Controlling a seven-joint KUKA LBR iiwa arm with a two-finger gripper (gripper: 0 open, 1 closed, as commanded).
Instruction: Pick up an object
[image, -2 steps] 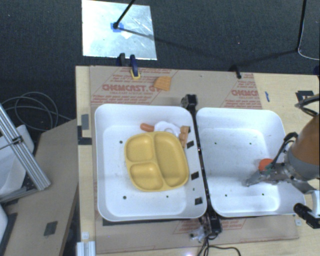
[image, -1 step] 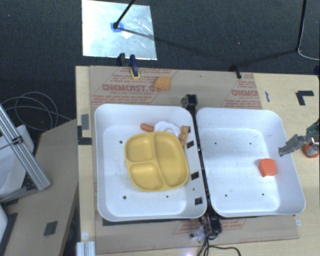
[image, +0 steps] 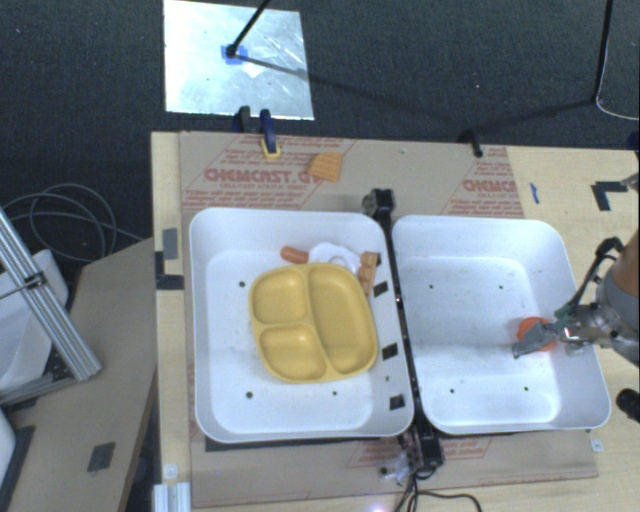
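Orange object (image: 531, 329), small and rounded, lies near the right edge of the right bin (image: 470, 245), touching the tip of the claw (image: 540, 339). Whether the claw is spread or pinching it I cannot tell; the dark fingers blur against the orange. The arm's low reach from the right suits a grasp there. In the left bin (image: 220, 300), a glossy yellow 3-compartment tray (image: 312, 322) sits mid-bin, with a small sausage-shaped piece (image: 294, 255) and a tan block (image: 369, 266) behind it.
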